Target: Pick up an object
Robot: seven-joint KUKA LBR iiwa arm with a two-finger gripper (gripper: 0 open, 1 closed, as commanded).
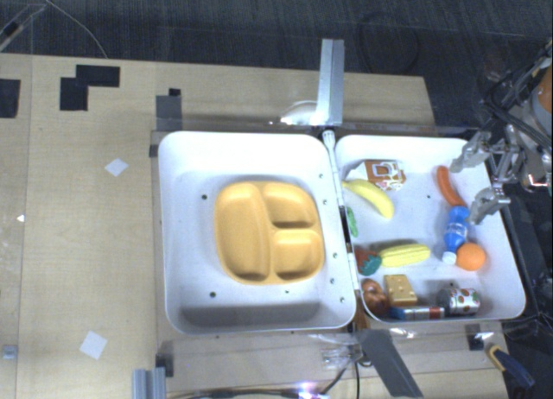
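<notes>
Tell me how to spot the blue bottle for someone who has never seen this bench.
Look in the right-hand bin, near its right wall. The blue bottle lies between the red sausage above it and the orange ball just below. It is the only blue item with a white cap.

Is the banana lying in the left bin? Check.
No, the banana lies in the right bin; the left bin holds a yellow divided tray.

Arm (537,104): mostly cut off by right edge. Pincer (482,180): finger spacing indistinct. Small items along right bin's (517,289) near wall: crowded, too small to identify. Bench (78,242): cropped left and below.
</notes>
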